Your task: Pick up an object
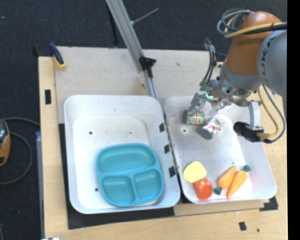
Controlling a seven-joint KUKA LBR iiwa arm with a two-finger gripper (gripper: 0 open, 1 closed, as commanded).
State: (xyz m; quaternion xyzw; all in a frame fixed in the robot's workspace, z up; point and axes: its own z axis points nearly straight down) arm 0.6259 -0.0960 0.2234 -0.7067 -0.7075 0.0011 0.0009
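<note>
A: Quick one. You've got the arm in over the right bin, near its far edge.

B: And the hand?

A: Low over the bin's far left part. Two cans just under it: a green can lying on its side, and a silver can just beside it, toward the bin's middle. Both tipped, close together, maybe touching, can't tell.

B: Is the hand on either?

A: Can't tell you. The fingers sit right above the green can, but how wide they are and whether anything is between them, you can't read from this angle.

B: Rest of that bin?

A: Near edge: a yellow piece, a red pepper touching it on the near side, then two carrots side by side toward the near right corner, green tops pointing to the right edge. Well apart from the cans.

B: Left bin?

A: You see a teal tray with three sections, sitting in the near half, toward the right wall.

B: Worktop?

A: Tan board under both bins. A metal bar runs slantwise from the far edge down to the gap between the bins.
</note>
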